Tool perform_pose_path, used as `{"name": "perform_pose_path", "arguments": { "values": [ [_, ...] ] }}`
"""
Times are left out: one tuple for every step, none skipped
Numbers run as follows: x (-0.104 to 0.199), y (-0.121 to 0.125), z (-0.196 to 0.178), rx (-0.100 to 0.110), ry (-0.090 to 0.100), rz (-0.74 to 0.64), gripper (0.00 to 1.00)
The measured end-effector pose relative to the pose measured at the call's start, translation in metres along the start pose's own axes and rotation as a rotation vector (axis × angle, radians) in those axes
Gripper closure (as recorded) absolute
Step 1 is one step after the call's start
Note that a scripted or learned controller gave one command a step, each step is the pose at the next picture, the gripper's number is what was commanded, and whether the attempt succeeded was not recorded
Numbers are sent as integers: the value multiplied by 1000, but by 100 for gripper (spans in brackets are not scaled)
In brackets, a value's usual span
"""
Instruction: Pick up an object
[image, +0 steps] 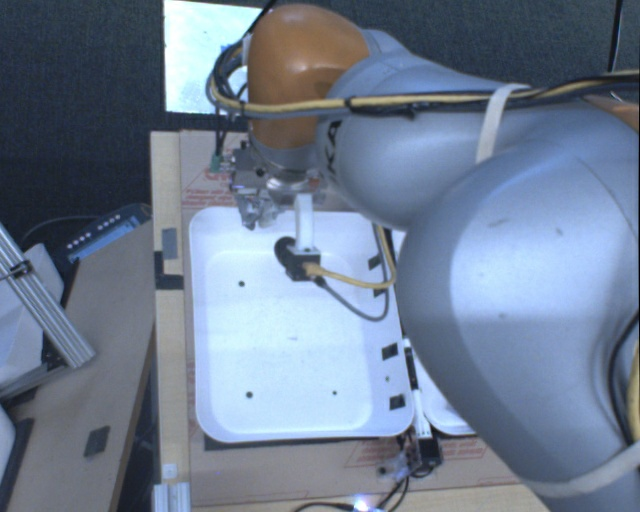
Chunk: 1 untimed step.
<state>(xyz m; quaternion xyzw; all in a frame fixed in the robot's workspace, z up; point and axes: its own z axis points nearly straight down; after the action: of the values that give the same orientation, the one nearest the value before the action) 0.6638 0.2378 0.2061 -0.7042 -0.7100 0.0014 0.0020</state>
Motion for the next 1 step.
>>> {"name": "perform_pose_path", "arguments": {
  "values": [
    [-3,-3,-124,-19,4,3,100]
  ]
}}
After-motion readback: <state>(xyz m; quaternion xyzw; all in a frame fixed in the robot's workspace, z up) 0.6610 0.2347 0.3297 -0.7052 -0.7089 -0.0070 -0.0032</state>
